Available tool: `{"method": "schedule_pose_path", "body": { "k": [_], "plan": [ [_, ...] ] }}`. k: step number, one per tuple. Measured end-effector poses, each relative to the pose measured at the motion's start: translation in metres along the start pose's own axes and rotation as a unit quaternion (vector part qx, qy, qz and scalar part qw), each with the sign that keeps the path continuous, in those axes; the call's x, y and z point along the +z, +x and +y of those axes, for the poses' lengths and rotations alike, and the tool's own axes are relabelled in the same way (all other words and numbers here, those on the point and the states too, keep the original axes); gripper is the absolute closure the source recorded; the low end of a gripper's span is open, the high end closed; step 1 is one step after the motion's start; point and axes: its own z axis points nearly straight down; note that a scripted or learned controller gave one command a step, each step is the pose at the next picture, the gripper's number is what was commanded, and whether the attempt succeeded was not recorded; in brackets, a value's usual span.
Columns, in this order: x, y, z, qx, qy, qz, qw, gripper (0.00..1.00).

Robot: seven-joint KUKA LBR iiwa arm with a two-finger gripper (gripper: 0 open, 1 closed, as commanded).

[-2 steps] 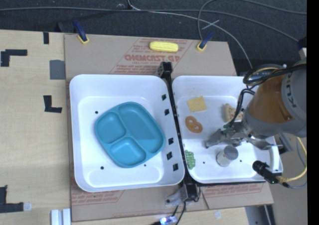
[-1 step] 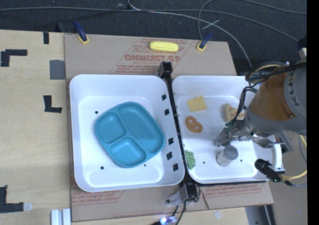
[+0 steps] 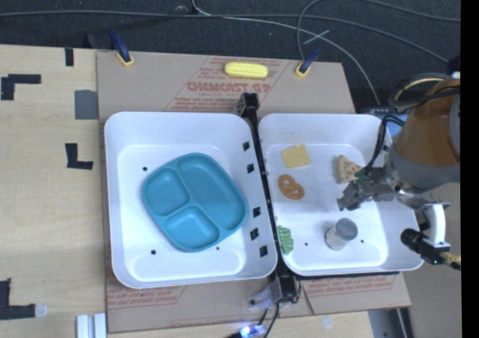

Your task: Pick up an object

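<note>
Two white bins sit side by side on your bench: the left bin (image 3: 123, 179) fills the centre-left of the frame and the right bin (image 3: 329, 123) the centre-right. You are at the approach step, as I judge it. The gripper (image 3: 358, 196) hangs over the right-hand part of the right bin, just below a pale slice-shaped piece (image 3: 346, 168) and above and to the right of a small grey can (image 3: 341, 233). Nothing is visibly lodged in it. From this slanted view I cannot tell whether the hand is parted or closed, because the dark wrist parts blur together there.

The can looks like the nearest candidate for picking, standing in the lower right of that bin, apart from the gripper. Your next move probably calls for a shift down-frame and a little left to centre over it, then a straight descent. The bin's front wall is near, so keep the approach vertical.

Counted, the right bin holds five things: one yellow square piece (image 3: 296, 155), one brown pretzel (image 3: 291, 187), the one slice, the one can, and one small green item (image 3: 285, 238) against the lower-left wall. The left bin holds one blue divided tray (image 3: 194, 201). One yellow corn-like toy (image 3: 245, 70) lies on the cardboard above the bins.
</note>
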Motion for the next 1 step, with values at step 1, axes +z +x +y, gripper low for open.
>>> {"method": "schedule_pose_path", "body": {
  "k": [1],
  "plan": [
    [-0.0606, -0.0022, 0.0084, 0.000, -0.001, -0.001, 1.0000, 1.00]
  ]
}}
